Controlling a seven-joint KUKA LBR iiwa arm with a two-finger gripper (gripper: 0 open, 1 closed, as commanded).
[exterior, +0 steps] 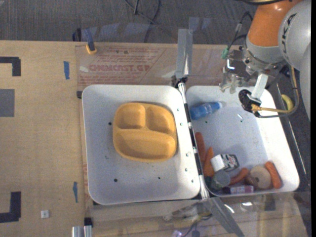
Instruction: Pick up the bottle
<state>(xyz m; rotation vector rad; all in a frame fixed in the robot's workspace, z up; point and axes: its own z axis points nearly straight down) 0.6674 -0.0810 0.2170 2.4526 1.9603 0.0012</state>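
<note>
From above, the blue bottle [204, 109] lies on its side at ten o'clock in the right bin [276, 132], while the gripper [231, 84] hangs just beyond it toward one o'clock, its jaw state impossible to tell.

Wooden bench [39, 147], two white bins [98, 181] [284, 174] side by side
</note>
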